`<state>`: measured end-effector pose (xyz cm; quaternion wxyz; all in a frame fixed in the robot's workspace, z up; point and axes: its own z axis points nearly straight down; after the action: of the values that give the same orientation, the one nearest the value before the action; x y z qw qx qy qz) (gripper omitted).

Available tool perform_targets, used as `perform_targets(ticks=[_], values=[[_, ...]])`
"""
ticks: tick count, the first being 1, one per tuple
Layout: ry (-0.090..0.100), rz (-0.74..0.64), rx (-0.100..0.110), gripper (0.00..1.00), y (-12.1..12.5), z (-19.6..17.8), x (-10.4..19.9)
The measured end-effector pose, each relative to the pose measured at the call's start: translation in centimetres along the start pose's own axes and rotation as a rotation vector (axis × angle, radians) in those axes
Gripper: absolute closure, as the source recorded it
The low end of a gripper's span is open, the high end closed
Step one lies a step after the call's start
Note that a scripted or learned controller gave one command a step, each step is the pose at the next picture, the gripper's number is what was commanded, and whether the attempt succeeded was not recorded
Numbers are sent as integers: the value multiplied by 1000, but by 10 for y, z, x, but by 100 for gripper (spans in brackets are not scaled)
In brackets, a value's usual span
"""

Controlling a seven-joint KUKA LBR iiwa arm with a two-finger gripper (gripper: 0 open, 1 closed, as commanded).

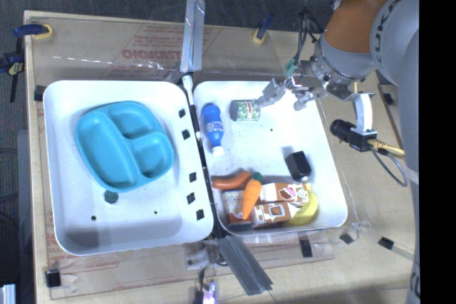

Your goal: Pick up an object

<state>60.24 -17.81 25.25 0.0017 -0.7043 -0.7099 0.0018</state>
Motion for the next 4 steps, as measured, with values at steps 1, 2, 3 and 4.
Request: perform_targets(ticks=[1,2,3,4], values=[[-3,-189,-1,0,-16,153,53],[-1,38,-3,0,-24,68,35],[0,-85,-1,0,-125,124,65],[0,-10,-4,0,-104,36,71]])
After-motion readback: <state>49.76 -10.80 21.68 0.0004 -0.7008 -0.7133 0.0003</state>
